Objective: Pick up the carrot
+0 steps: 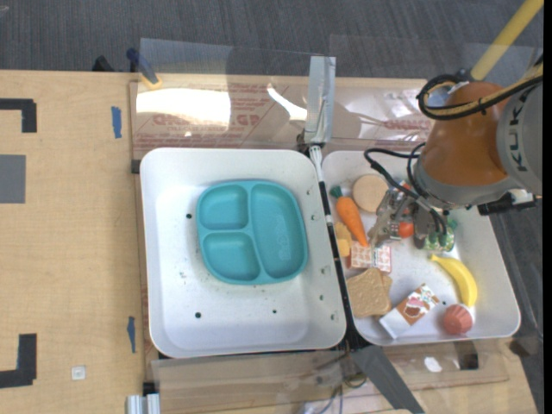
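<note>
Carrot [348,216] lies in the right bin [500,257], near its left wall, below a tan round slice [370,191]. The pincer [390,222] hovers just right of the carrot; whether it is spread or pressed together I cannot tell. A teal tray [253,231] sits in the left bin [164,257].
</note>
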Action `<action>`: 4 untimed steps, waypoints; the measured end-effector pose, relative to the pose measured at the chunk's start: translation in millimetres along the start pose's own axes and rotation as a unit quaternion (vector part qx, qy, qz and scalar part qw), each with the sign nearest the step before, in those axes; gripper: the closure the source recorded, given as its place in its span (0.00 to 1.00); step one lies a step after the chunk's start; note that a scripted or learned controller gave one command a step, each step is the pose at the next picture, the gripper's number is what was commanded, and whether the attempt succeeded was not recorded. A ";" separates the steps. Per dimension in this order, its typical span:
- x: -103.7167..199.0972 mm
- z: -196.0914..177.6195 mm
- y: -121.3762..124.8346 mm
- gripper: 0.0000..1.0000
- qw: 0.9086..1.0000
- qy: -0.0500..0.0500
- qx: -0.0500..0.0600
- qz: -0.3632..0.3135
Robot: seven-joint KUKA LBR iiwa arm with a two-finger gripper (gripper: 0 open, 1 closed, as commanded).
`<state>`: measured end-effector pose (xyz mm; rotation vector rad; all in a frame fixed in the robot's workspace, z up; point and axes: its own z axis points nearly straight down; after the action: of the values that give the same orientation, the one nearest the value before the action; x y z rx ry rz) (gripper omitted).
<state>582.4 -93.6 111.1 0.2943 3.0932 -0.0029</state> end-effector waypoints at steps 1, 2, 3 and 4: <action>49.3 -110.3 68.5 1.00 1.000 0.009 -0.002 0.019; 51.4 -104.8 64.7 0.00 1.000 0.015 0.000 0.022; 34.3 -73.8 50.7 0.00 1.000 0.017 0.001 0.015; 43.8 -75.7 61.7 0.00 1.000 0.017 0.000 -0.019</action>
<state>548.4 -24.4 185.3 0.2366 3.1319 0.0011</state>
